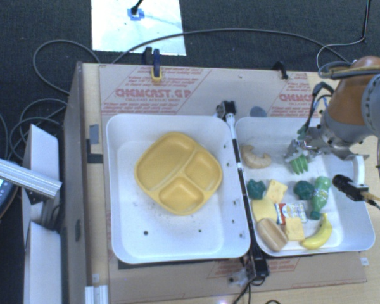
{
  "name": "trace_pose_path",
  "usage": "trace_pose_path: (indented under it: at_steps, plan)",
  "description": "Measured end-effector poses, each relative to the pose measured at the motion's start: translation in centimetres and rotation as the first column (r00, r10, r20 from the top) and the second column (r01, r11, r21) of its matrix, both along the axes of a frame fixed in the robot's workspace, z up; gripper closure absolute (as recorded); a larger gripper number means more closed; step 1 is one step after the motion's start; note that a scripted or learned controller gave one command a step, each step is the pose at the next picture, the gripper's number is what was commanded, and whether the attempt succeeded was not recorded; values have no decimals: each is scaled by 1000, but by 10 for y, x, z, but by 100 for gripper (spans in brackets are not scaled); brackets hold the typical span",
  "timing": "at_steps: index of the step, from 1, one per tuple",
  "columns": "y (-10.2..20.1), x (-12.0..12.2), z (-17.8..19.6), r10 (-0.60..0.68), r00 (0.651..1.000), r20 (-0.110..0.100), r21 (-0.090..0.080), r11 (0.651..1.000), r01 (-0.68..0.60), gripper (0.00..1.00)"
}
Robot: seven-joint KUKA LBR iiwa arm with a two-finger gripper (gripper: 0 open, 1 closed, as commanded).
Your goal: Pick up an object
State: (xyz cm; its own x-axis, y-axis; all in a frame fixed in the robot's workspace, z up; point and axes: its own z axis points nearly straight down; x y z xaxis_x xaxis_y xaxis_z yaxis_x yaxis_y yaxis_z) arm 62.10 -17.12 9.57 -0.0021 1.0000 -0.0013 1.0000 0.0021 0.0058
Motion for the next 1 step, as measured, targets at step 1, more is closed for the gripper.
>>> trace_pose_path:
  at_steps: [1]
  plan:
    - [82, -27, 110, 2, 1000, -1, 2, 1000, -2, 100]
